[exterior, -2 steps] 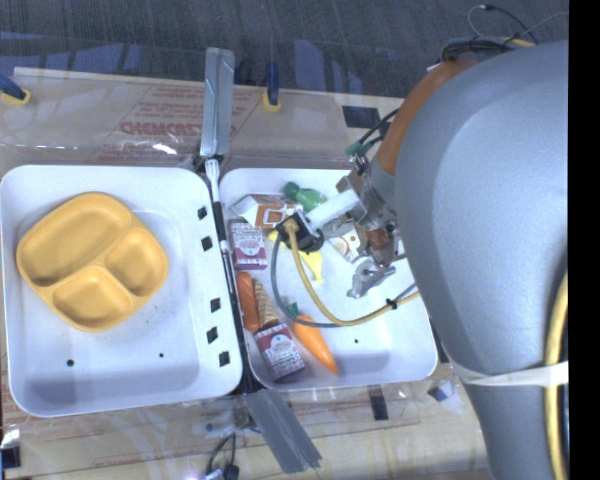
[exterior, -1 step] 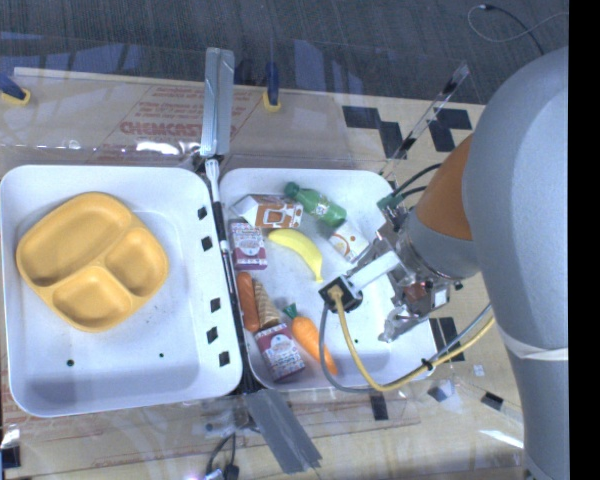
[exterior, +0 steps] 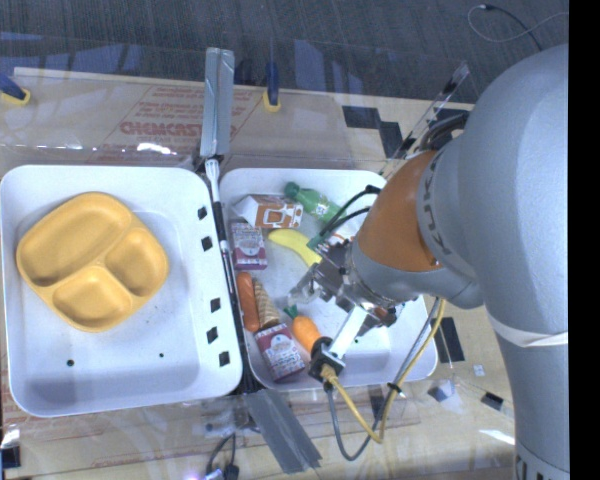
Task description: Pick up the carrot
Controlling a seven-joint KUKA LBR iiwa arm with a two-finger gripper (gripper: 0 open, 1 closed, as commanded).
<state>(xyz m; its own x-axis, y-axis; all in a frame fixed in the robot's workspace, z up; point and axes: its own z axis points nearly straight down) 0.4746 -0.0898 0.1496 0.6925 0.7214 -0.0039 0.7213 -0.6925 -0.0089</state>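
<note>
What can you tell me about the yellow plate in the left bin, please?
The yellow plate is a rounded, matte dish that looks like plastic. Raised ridges divide it into three compartments, one larger and two smaller. It lies flat and right side up, turned at an angle, in the left part of the left bin, resting on the bin's white floor. Nothing else touches it.
</note>
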